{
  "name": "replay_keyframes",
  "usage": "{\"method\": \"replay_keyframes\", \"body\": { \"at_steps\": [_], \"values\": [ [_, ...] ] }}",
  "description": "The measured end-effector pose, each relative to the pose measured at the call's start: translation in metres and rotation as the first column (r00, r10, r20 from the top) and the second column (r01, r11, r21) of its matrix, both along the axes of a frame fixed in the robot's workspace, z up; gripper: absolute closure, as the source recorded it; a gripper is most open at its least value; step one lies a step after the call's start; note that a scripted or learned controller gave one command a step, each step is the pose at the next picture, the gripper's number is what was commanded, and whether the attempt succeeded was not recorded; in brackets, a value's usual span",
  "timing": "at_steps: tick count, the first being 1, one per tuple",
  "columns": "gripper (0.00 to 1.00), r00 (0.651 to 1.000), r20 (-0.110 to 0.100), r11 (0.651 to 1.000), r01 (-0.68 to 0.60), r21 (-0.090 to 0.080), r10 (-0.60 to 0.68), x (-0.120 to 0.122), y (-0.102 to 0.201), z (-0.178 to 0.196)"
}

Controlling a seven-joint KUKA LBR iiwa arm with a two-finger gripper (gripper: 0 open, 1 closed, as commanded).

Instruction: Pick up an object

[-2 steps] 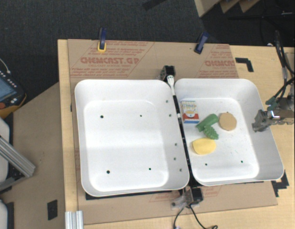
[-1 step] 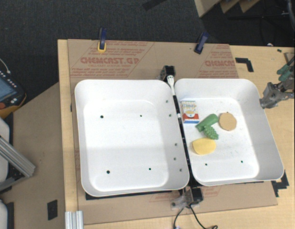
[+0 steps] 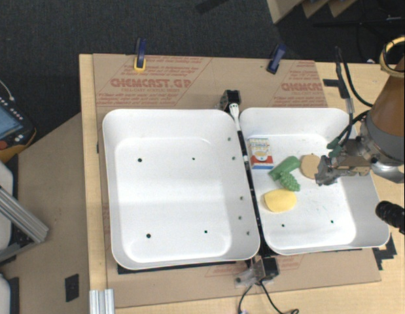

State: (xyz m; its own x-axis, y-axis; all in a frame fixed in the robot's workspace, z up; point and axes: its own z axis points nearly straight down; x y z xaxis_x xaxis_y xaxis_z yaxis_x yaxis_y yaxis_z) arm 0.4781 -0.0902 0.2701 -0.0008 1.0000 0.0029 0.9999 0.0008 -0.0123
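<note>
Hovering low in the right bin (image 3: 339,231), the end effector (image 3: 325,174), whose grip I cannot tell, sits just right of a tan disc (image 3: 309,166), touching or nearly so, with the green toy (image 3: 285,173) and yellow lump (image 3: 280,201) farther left.

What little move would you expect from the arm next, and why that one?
Probably a short drop onto the tan piece. The gripper sits right at that piece's edge in the right bin, nearer to it than to the green toy, the yellow lump or the small box. Nothing shows between its fingers, so I'd guess it lowers before gripping.
</note>
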Motion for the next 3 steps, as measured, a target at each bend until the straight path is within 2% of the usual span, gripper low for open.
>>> {"method": "replay_keyframes", "body": {
  "at_steps": [1, 2, 3],
  "values": [
    [1.0, 1.0, 0.017, 1.0, -0.006, -0.003, 0.006, 0.002, 0.069, 0.027],
    [1.0, 1.0, 0.015, 1.0, -0.002, -0.003, 0.002, 0.034, 0.099, 0.037],
    [1.0, 1.0, 0.015, 1.0, 0.0, -0.003, 0.0, 0.033, 0.098, 0.048]
  ]
}}
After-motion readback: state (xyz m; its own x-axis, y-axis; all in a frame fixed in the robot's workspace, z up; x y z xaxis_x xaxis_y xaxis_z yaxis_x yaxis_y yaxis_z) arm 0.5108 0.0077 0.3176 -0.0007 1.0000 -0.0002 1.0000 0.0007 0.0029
